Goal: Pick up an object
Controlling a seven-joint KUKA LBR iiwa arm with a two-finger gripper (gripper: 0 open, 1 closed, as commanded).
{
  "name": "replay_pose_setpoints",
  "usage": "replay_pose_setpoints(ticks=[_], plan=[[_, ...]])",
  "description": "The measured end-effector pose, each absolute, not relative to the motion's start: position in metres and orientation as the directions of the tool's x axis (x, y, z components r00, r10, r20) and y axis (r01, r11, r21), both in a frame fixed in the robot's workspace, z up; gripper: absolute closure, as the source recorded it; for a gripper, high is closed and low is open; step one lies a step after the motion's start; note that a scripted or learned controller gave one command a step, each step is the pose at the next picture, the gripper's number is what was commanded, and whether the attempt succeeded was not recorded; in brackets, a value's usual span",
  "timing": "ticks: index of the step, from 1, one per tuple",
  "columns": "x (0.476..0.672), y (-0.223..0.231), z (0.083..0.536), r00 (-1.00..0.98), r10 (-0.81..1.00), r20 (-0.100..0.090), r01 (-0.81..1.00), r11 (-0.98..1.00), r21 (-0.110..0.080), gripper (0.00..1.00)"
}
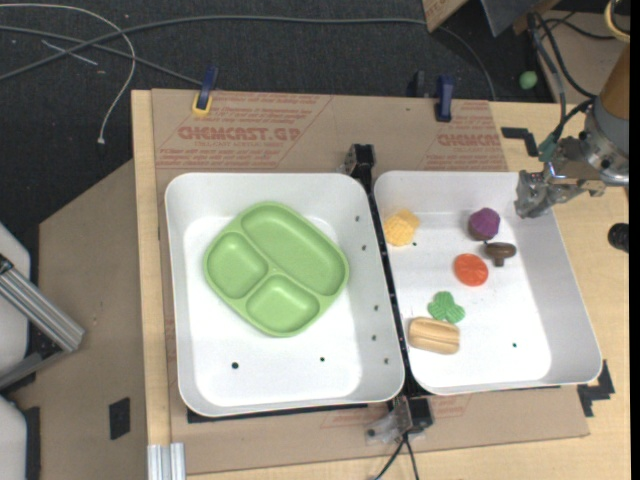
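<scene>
Gripper (530, 200) — above right bin (560, 298) rim

1. right bin (560, 298): 6 small items cluster in its left and middle, leaving the right side and lower right corner bare.
2. left bin (200, 368): green divided plate (277, 268) occupies the centre; bare floor along the bottom.

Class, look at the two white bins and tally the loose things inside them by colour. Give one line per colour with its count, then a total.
Green: 2, the green three-compartment plastic tray in the left bin and the small green leafy toy
Yellow: 1, yellow corn-like toy
Purple: 1, purple round toy
Orange-red: 1, orange-red round toy
Brown: 1, small brown mushroom-like toy
Tan: 1, tan bread-like toy
Total: 7
</scene>
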State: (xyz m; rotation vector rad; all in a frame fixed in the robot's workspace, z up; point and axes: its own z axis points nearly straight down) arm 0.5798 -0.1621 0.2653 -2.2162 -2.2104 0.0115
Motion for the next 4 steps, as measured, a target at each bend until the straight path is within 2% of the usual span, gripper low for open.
replay_pose_setpoints(ticks=[1, 2, 3, 4], plan=[[0.582, -0.162, 0.272, 0.000, 1.000, 0.000, 1.000, 0.000, -0.001, 0.00], [0.592, -0.162, 0.222, 0.000, 1.000, 0.002, 1.000, 0.000, -0.005, 0.00], [0.594, -0.167, 0.179, 0.000, 1.000, 0.001, 1.000, 0.000, -0.004, 0.00], [0.595, -0.162, 0.117, -0.001, 1.000, 0.003, 1.000, 0.001, -0.007, 0.00]])
